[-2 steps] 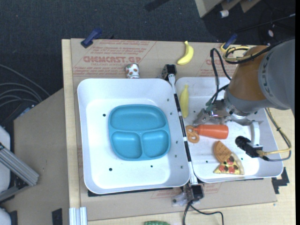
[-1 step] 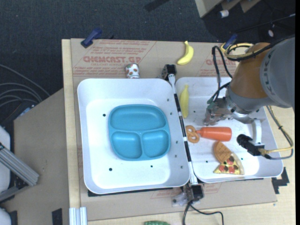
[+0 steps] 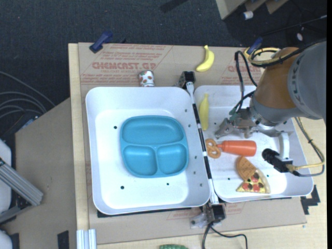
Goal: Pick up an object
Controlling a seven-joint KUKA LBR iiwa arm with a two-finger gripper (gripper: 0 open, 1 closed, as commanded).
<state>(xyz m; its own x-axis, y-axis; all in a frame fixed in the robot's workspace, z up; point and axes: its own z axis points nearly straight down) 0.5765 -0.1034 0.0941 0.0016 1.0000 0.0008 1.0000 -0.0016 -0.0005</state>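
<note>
The gripper (image 3: 234,127) hangs low inside the right bin (image 3: 295,188), its metal fingers pointing toward the divider between the bins; how far the jaws are parted I cannot tell, and nothing shows between them. Just below the jaws lies an orange carrot-like toy (image 3: 237,148), with a pretzel (image 3: 212,148) at its left end. Further below sits a pizza slice (image 3: 252,180). Left of the jaws, against the bin wall, lies a slim yellow piece (image 3: 204,111) (too blurred to name). Well to the left, the other bin (image 3: 98,154) holds a blue divided plate (image 3: 153,145). Above, on the cardboard, rests a banana (image 3: 205,60).
</note>
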